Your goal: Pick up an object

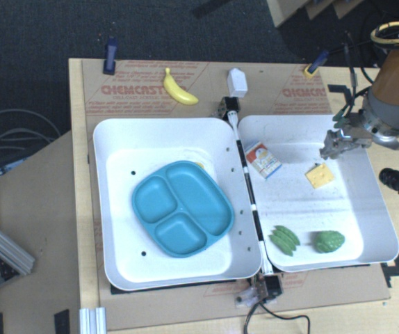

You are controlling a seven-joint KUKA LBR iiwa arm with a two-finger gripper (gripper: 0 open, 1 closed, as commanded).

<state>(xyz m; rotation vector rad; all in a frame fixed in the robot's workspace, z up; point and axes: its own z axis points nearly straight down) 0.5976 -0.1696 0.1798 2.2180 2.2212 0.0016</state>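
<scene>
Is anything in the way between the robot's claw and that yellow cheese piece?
Nothing visible stands in the way. The gripper hangs over the right bin, just up and to the right of the yellow cheese wedge, with bare bin floor between them. The small red and white carton lies off to the left.

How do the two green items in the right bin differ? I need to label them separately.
The left green item is longer and ridged, like a pod or leaf, lying at a slant; the right green item is rounder and lumpier. The left one is a paler, mottled green, the right one a more solid green. Both are small and lie apart near the front wall of the right bin.
</scene>
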